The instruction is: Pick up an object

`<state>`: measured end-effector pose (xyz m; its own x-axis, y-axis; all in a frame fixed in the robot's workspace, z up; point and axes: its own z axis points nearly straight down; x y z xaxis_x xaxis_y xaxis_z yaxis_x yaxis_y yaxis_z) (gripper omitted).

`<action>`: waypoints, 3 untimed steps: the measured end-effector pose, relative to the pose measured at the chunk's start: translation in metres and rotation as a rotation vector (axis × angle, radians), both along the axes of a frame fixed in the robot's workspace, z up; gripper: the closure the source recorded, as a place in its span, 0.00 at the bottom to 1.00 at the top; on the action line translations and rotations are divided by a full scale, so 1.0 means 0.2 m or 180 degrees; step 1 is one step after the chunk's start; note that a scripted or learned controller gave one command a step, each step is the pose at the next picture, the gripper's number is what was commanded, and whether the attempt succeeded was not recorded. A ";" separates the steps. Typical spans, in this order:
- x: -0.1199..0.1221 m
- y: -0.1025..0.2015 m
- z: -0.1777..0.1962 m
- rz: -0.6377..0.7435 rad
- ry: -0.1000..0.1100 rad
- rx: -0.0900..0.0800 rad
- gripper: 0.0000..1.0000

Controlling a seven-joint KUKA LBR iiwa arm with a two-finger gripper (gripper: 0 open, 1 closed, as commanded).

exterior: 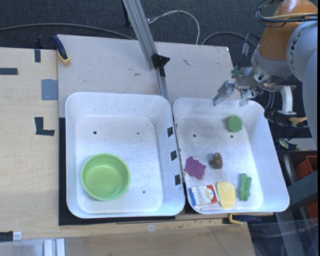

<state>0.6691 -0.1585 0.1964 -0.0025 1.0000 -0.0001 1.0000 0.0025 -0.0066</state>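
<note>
1. Claw (230, 95) hangs over the far edge of the right bin (266, 143), its two fingers spread apart with nothing between them.
2. Nearest to it lies the green spiky ball (234, 124), just inside the right bin's far end, a little below the claw and apart from it, with nothing lying between the two.
3. Toward the middle of that bin sits a small brown lump (216, 160), and just beside it on the left a purple jagged piece (194, 167).
4. Along the near edge of the right bin lie three things in a row: a red and white packet (203, 195), a yellow block (226, 194) touching it, and a green ridged piece (245, 186) at the right.
5. Left of the right bin stands the left bin (117, 116), with a green bowl (105, 176) in its near left corner.
6. Beyond the right bin's far left corner, a grey slanted pole (143, 28) rises from the board.
</note>
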 end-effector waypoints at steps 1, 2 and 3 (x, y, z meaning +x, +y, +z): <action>-0.03 0.02 -0.32 -0.0001 0.0006 0.0002 0.00; -0.03 0.02 -0.55 0.0003 -0.0014 -0.0005 0.00; -0.03 0.03 -0.49 0.0005 -0.0017 -0.0005 1.00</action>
